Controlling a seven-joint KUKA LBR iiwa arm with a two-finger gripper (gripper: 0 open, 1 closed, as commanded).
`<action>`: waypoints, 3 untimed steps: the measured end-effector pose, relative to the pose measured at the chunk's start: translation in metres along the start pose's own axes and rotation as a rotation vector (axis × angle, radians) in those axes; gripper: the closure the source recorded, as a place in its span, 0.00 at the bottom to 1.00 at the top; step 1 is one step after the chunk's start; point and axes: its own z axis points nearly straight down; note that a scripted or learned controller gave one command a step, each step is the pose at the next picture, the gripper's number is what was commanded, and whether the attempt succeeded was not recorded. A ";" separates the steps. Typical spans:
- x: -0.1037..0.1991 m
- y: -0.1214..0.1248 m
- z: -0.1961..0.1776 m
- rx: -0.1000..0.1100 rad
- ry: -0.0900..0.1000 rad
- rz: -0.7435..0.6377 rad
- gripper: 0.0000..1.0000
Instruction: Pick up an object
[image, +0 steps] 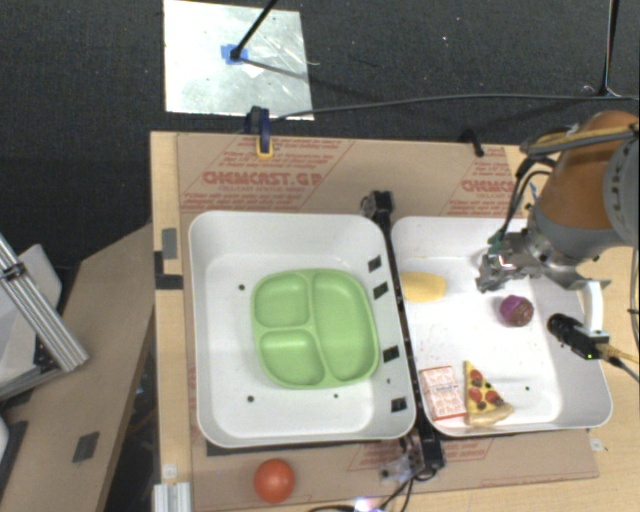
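Pick not done yet. Claw (492, 270) low in right bin (580, 405), grip state impossible to tell. Purple onion (516, 310) just beside claw, ungrasped; yellow lemon (423, 288) farther off toward the left bin.

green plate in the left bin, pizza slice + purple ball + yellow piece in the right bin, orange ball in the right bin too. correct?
Not quite: the orange ball lies outside both bins, on the bench in front of the left bin. The camera view shows it. The green plate, pizza slice, purple ball and yellow piece sit as you say, in the right bin.
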 end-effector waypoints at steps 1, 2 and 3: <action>-0.009 0.007 -0.057 -0.001 -0.001 0.000 1.00; -0.010 0.008 -0.099 0.002 0.000 -0.001 1.00; 0.040 0.007 -0.087 0.005 0.002 -0.004 1.00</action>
